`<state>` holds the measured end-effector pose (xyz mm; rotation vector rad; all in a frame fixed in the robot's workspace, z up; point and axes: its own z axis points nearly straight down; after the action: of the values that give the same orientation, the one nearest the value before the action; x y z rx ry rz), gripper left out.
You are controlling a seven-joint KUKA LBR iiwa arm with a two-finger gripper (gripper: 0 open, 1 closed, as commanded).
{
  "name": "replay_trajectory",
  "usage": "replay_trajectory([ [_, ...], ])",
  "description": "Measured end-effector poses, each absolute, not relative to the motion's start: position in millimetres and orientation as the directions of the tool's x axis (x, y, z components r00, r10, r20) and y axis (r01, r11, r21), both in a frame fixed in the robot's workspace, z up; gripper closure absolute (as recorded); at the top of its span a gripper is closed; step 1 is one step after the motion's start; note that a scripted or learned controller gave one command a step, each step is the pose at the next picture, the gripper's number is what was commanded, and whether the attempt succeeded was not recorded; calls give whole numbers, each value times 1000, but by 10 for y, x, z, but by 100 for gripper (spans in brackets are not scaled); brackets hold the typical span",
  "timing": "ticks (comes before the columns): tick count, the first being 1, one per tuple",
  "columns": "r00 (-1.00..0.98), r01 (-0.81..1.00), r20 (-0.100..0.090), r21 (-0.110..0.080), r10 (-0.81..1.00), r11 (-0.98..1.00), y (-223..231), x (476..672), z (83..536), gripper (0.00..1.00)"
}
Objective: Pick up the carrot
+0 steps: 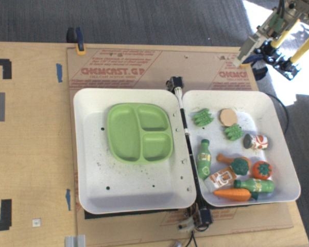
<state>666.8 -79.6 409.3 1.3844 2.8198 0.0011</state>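
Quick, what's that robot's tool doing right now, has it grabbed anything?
Tool: up beyond the right white bin's far corner, nothing in it; open or closed cannot be told. The orange carrot lies in that bin.

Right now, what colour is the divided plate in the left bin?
Light green plate, in the camera view.

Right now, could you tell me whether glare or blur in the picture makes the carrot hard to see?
In the camera view, the carrot at the right bin's near edge is evenly lit and sharp enough to make out; the strongest glare falls on the floor at upper right, around the gripper, which looks slightly washed out there.
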Motion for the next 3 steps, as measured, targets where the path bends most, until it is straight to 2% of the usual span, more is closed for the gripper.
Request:
replay_trajectory([
  [1,-612,791,-5,5,791,612,-793,6678,4208,100],
  [2,-657,754,1,0,754,657,-282,6512,2678,100],
  [3,-628,779,2,-1,779,628,317,6617,1836,100],
])
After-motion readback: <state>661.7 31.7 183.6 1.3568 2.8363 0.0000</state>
